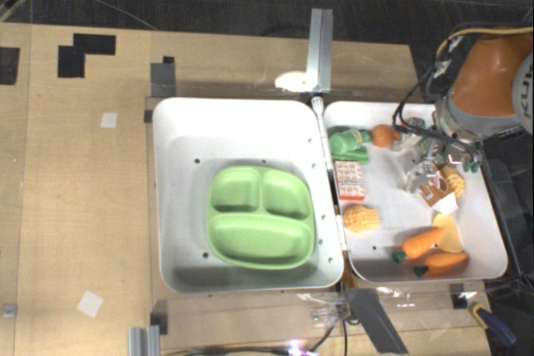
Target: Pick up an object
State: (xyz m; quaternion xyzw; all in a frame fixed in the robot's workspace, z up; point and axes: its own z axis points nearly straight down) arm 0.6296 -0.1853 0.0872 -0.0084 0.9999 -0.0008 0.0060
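Two white bins sit side by side on the bench. The left bin [175, 179] holds one thing, a green tray [260, 216] with three compartments, lying flat near the middle. The right bin [492, 250] holds the clutter: one green toy [348, 142] at the top left corner, one small orange ball [383, 135] just beside it, one red-and-white packet [349, 179] along the left wall, one yellow corn piece [360, 218] below that, two carrots [430, 251] lying close together at the bottom edge, and one pale yellow wedge [449, 231] touching the upper carrot.

The arm [488, 87] reaches in from the right, its orange band showing, and the gripper [432, 172] is down in the upper right part of the right bin. At its tip lies a brownish waffle-like piece [442, 186] (there may be a second item mixed in; I can't separate them). Whether the fingers are spread or closed, and whether they pinch that piece or merely sit over it, I cannot tell: metal, cables and toy blur together there.

The arm's bulk covers the bin's top right corner.
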